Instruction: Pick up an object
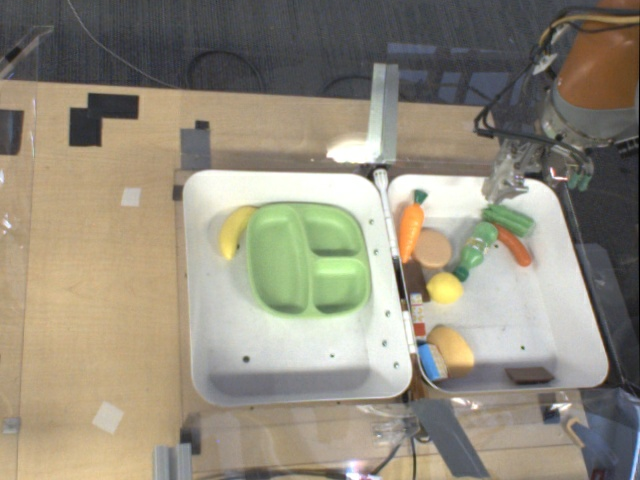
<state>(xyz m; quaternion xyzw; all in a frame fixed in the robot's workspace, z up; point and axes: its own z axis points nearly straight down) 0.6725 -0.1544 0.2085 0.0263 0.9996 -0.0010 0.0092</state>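
My gripper [503,182] hangs over the far part of the right bin [560,363], just above and left of a green cucumber-like piece [509,218]. Nothing shows between its fingers. Below it lie a small green bottle [475,248], an orange-red chili [516,247], a carrot [411,227], a tan round block [433,249], a yellow lemon [445,288] and a tan potato-like piece [452,347]. In the left bin [220,368] a green divided plate [305,258] lies with a yellow banana [233,230] at its left.
A blue-and-white item [429,360] and a dark brown block [527,375] lie near the right bin's front edge. A metal post [381,118] rises behind the divide between the bins. Cables hang at the arm's wrist [530,88].
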